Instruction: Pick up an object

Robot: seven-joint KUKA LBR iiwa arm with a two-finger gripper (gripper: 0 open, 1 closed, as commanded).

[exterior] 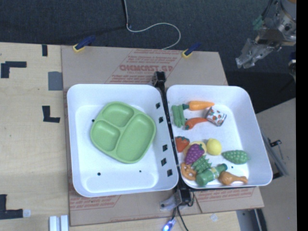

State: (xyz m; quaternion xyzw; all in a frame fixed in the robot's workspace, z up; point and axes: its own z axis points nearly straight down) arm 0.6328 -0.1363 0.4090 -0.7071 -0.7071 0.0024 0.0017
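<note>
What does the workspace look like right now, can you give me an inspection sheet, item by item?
Surface: two white bins side by side on cardboard over a wooden bench.
Job's things: right bin holds toy foods, among them a carrot, lemon, purple grapes.
Clutter: green divided plate in the left bin.
Grippers: gripper hangs beyond the right bin's far corner, nothing visible in it.
Cables: white cable loops behind the cardboard.
Surroundings: dark floor.

bench: pale wood (29,143) | cardboard sheet (144,64) | floor: dark blue carpet (57,8) | white cable (154,30)
</note>
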